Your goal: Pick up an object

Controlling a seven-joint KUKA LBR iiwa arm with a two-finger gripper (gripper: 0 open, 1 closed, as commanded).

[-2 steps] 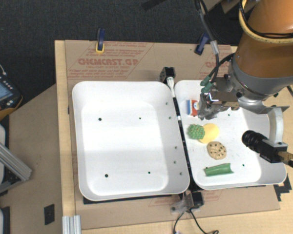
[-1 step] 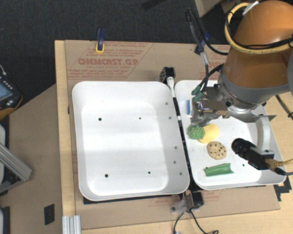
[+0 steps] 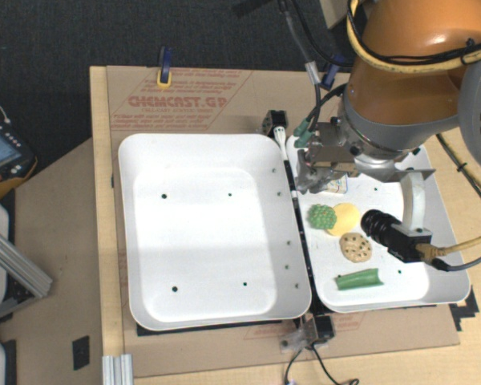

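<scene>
My gripper (image 3: 311, 181) hangs over the far left part of the right bin (image 3: 445, 283), close to the wall between the two bins. Just in front of it lie a green bumpy ball-like piece (image 3: 321, 216) and a yellow piece (image 3: 346, 213), touching each other. A round tan cookie with dark spots (image 3: 355, 247) sits nearer the front. A flat green bar (image 3: 358, 279) lies by the front rim. A small printed card or packet (image 3: 334, 185) shows partly under the gripper. Nothing is visibly between the fingers.
The left bin (image 3: 200, 231) sits beside the right one, with a shared wall (image 3: 297, 215) between them. Both rest on a cardboard sheet (image 3: 184, 95). The arm's large orange and grey body (image 3: 409, 62) covers the far part of the right bin.
</scene>
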